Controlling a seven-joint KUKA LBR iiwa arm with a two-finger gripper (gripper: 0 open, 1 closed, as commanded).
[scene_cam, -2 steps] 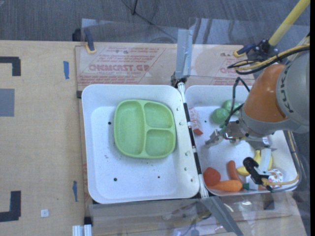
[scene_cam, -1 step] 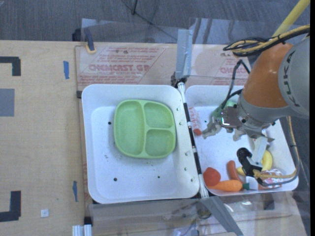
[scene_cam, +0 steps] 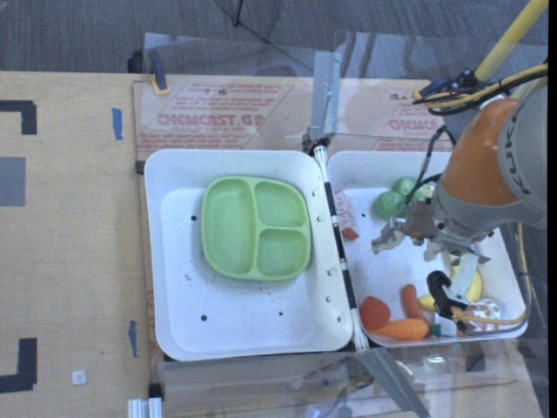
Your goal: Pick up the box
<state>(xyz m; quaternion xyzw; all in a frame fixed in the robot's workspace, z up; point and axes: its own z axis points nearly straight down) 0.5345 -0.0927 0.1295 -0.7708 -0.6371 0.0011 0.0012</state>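
Arm over the right bin (scene_cam: 374, 279), gripper (scene_cam: 407, 233) mid-bin; cannot tell whether the claw is apart or together. Box (scene_cam: 341, 207), small and white-red, lies at that bin's upper left beside the divider, apart from the gripper. Green plate (scene_cam: 256, 227) in left bin (scene_cam: 174, 303).

Arm (scene_cam: 496, 159) enters from right edge of frame, orange band at upper right, wrist bent down-left. Gripper (scene_cam: 409, 238) sits right of centre, low; finger state unclear from this angle.
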